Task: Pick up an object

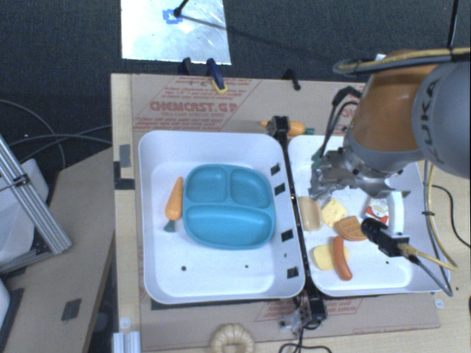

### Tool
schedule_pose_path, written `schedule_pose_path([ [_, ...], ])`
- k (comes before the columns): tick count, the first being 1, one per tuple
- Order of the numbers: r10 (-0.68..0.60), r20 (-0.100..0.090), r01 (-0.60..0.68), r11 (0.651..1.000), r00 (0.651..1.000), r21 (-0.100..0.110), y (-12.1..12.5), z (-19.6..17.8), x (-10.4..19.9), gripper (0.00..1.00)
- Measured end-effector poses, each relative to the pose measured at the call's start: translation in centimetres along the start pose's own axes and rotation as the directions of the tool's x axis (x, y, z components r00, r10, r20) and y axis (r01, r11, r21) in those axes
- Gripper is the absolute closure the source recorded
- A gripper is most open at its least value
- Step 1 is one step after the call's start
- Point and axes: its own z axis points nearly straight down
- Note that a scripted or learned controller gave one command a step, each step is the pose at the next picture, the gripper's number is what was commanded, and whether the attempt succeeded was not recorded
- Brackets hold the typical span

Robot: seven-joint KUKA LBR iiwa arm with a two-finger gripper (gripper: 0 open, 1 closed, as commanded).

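**Robot arm leans over a bin of toy food**

The grey arm (401,116), with its orange band, reaches in from 3 o'clock across the right bin (384,272). Its gripper (321,188) sits low over that bin's 10 o'clock quarter, close to the wall shared with the left bin (213,272). From this slant it cannot be told whether the gripper is apart or together.

The nearest pickable pieces lie at the gripper's 6 o'clock. A pale bread slice (309,213) rests near the bin's 9 o'clock wall, with a yellow cheese wedge (333,212) just beside it. A brown biscuit (352,229) lies at the cheese's 4 o'clock. A red-and-white packet (377,210) sits at the cheese's 3 o'clock, under the arm's edge. Toward the bin's 7 o'clock corner, a reddish sausage (341,259) touches a pale yellow slice (321,256).

In the left bin, a blue divided plate (228,206) fills the middle. An orange carrot (174,198) lies just beside the plate's rim at its 9 o'clock, running roughly from 12 to 6.

Both bins stand on a printed cardboard sheet (191,98). A small orange piece (296,129) sits outside the bins at 12 o'clock, where their walls meet. A pale doughnut-shaped ring (232,338) lies at the bench's 6 o'clock edge
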Motion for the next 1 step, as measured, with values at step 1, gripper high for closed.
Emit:
schedule_pose_path([
  [1,0.000,0.001,0.000,1.000,1.000,-0.001,-1.74,0.22,4.24,1.00],
])
